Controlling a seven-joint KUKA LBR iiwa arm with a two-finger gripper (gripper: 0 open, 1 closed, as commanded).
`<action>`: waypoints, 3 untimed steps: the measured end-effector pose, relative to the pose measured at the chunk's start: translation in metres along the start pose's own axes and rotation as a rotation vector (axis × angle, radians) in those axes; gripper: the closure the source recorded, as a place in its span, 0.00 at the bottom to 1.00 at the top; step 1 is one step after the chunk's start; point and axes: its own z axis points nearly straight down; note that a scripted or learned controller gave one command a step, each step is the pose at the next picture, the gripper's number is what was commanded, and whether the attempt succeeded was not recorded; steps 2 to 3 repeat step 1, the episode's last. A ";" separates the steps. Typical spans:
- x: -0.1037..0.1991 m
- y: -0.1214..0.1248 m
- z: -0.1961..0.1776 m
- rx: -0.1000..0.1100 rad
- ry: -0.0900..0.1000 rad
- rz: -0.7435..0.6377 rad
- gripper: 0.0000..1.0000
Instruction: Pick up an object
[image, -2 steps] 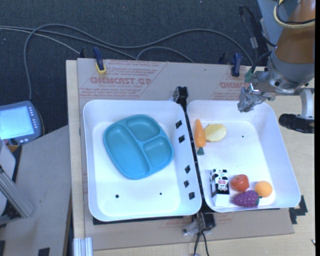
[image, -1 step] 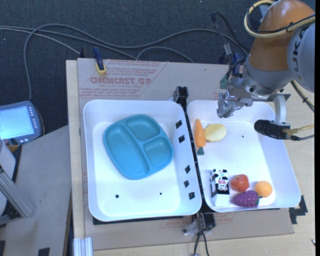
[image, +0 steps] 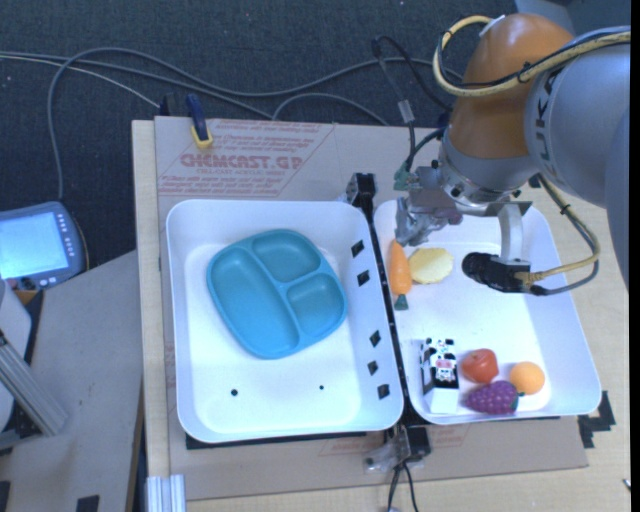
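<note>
Arm (image: 560, 90) reaches in from the right, over the far end of the right bin (image: 565, 320). Gripper (image: 416, 232) hangs low near that bin's left wall. Grip state: cannot tell from this angle. Nothing seen held.

Right bin, 6 items:
- carrot (image: 399, 268), lying along the left wall, just below the gripper
- yellow piece (image: 431, 265), just beside the carrot on its right, also just under the gripper
- cow toy (image: 439, 362), near end, by the left wall
- red fruit (image: 480, 365), just right of the cow toy
- orange (image: 527, 377), just right of the red fruit
- grapes (image: 490, 398), purple, against the near wall, touching the red fruit

Left bin (image: 190, 330): 1 blue plate (image: 277, 290) with 3 compartments, lying flat near the middle.
</note>
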 end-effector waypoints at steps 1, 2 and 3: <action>0.051 -0.004 -0.006 -0.004 0.000 0.000 1.00; 0.051 -0.004 -0.006 -0.004 0.000 0.000 1.00; 0.051 -0.004 -0.006 -0.004 0.000 0.000 1.00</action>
